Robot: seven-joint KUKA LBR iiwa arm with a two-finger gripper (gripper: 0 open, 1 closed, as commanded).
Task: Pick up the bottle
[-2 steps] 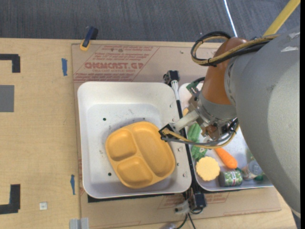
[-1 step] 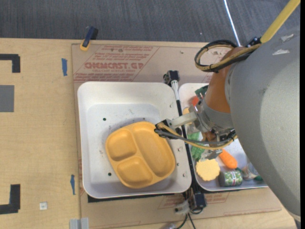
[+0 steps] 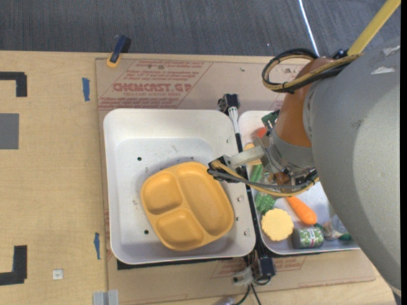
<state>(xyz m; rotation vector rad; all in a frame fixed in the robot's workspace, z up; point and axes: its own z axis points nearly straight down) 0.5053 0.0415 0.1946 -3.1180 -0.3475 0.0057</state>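
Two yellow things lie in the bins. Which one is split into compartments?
The big tray in the view's left bin: three compartments. The small round piece in the other bin has none.

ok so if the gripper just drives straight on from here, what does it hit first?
Probably the green item under the gripper in the right bin, not the bottle lower in view; depth is unclear.

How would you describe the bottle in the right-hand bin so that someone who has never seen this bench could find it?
Start at the white bin on the view's right and look along its near edge. The bottle lies on its side there, just right of a round yellow piece and below an orange carrot. Among its neighbours it alone is green with a pale label.
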